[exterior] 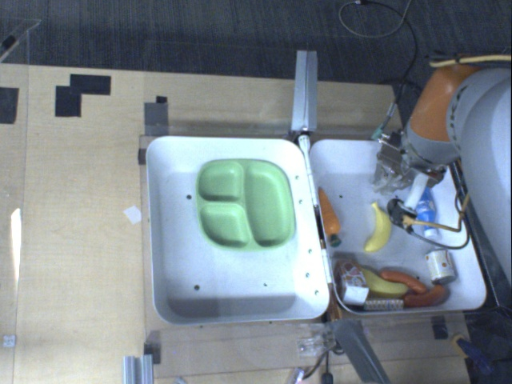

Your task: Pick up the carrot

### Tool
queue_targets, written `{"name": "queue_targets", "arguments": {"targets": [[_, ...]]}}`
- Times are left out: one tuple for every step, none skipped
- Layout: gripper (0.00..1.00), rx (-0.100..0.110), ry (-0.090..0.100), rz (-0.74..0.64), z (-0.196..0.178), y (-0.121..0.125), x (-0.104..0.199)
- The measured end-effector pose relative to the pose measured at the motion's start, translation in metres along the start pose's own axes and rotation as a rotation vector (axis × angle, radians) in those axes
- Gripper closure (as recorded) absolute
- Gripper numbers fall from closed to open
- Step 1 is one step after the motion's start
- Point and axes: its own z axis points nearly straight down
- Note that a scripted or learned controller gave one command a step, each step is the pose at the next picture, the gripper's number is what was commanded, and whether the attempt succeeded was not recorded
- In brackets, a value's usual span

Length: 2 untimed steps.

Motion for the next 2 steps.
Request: {"name": "queue_targets", "arguments": {"targets": [[1.00, 0.006, -0.006, 0.149, -0.091, 0.036, 0.004], [1.00, 0.007, -0.007, 0.207, -0.110, 0.015, -0.042]]}}
